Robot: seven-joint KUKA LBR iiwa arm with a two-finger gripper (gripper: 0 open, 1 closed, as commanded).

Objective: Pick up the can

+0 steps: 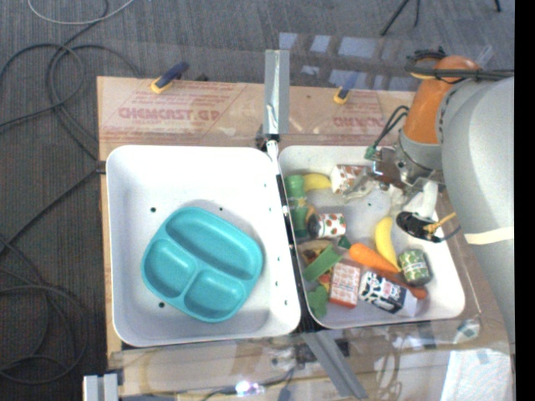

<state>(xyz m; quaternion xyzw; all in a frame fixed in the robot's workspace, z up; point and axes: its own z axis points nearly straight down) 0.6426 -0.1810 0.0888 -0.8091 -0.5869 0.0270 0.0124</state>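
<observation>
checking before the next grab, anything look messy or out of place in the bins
The right bin is a jumble: the carrot, banana and cartons lie crowded at odd angles. The can lies tipped among them. The teal tray sits askew in the left bin.

It was a robotics lab: grey carpet (209, 15) strewn with loose cables (50, 82), a clamped plywood worktop (209, 111), two white bins (125, 249) of test objects.

The grey arm (476, 165) is reaching in from the right, its gripper (380, 172) hanging low, orange band showing above the wrist.
</observation>
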